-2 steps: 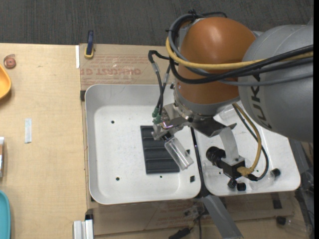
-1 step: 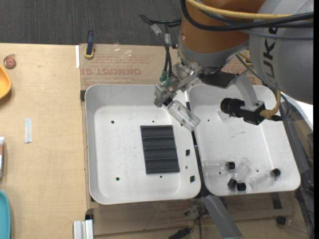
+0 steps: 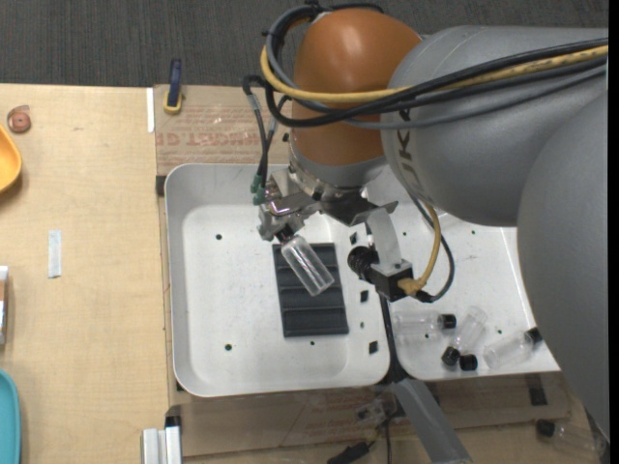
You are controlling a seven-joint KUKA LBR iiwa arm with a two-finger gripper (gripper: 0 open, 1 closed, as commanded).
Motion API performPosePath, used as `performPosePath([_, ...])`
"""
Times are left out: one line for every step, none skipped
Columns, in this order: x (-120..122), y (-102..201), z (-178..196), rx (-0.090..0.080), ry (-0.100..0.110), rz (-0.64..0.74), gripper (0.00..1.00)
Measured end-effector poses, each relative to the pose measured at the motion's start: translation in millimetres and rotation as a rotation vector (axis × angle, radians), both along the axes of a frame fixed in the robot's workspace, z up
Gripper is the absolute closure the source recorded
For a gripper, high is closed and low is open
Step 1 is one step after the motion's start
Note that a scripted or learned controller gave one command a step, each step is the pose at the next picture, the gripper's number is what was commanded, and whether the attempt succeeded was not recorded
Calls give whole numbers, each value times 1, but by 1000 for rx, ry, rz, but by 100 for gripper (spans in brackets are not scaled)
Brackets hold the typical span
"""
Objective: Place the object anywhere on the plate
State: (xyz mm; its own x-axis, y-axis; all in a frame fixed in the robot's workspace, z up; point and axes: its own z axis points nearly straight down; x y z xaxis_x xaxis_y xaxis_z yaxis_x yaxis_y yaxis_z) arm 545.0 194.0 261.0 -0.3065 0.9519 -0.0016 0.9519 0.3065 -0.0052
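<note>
A black ridged plate point(image 3: 314, 307) lies flat in the middle of the left white bin point(image 3: 208, 356). A clear plastic vial point(image 3: 309, 267) rests slanted over the plate's upper part, its top end pointing up and to the left. My gripper point(image 3: 280, 224) hangs right at that top end, under the orange wrist band point(image 3: 348, 66). The arm's bulk hides the gripper's upper parts, and I cannot make out whether the vial is held or just lying on the plate.
In the right bin point(image 3: 503, 259) lie several clear vials with black caps point(image 3: 455, 341). A wooden bench top point(image 3: 87, 259) spreads to the left, with an orange item point(image 3: 6, 162) and a teal item point(image 3: 8, 419) at its edge. The grey arm covers the upper right.
</note>
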Motion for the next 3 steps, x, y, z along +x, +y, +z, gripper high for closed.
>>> performPosePath([0, 0, 0, 0, 0, 0, 0])
performPosePath([-22, 22, -9, 0, 0, -11, 0])
performPosePath([-21, 19, -1, -3, 3, -16, 100])
